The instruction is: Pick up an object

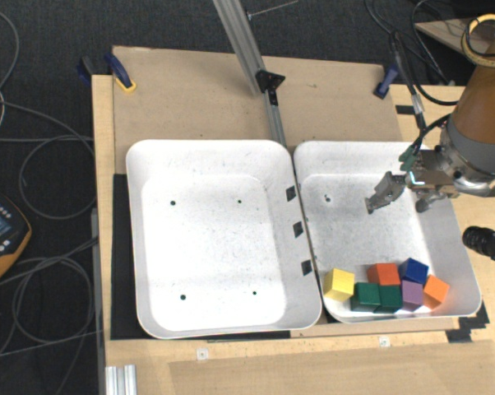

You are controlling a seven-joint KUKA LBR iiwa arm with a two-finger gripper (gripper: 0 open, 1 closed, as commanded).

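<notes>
Item: 1 grey arm with an orange band (482, 109), entering from the right, carrying a 2-finger hand (395, 194) over the right bin (346, 164). The hand sits above the bare upper-middle floor of that bin; 1 finger (382, 194) points down and to the left, another (423, 202) sits nearer the wrist, and the 2 stand apart with nothing between them. Contents of the right bin: 7 small blocks clustered along the near edge, well below the hand. From left to right: 1 yellow block (340, 283), standing slightly apart at the left end; 1 dark green block (367, 295); 1 lighter green block (390, 298) touching it; 1 red-orange block (386, 274) just behind the green pair; 1 purple block (412, 292); 1 blue block (414, 269) behind the purple one; 1 orange block (436, 289) at the right end, tilted against the bin wall. The left bin (153, 159) adjoins the right one along a shared middle edge fitted with small dark clips. Both bins rest on a wooden table (190, 76) with blue clamps at its far corners. A slanted metal rail (243, 35) crosses the table behind the bins. Cables lie on the dark floor (42, 97) to the left, beside a yellow-edged handheld device (1, 233). No brand, label or writing is legible on any item.
</notes>
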